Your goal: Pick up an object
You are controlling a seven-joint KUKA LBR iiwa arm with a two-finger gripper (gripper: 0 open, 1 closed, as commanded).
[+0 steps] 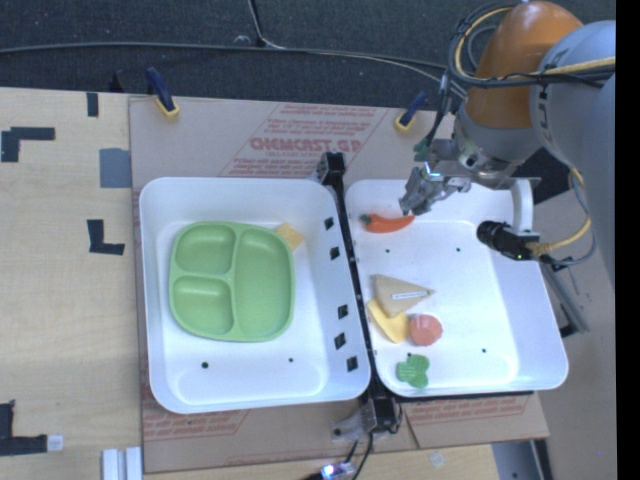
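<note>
In the right bin (500, 298) an orange carrot-like piece (388, 223) lies near the far left corner. My gripper (417, 200) hangs just above and to the right of it, fingers pointing down toward the bin floor. Nearer the front lie a tan wedge (402, 292), a yellow piece (386, 321), a pink-red round piece (426, 330) and a small green piece (412, 370). Nothing shows between the fingers.
The left bin (160, 228) holds a green divided plate (232, 280) and a small yellow piece (290, 235) at its far right edge. A black divider (343, 268) runs between the bins. Two yellow-and-blue clamps (162, 95) pin the cardboard at the back.
</note>
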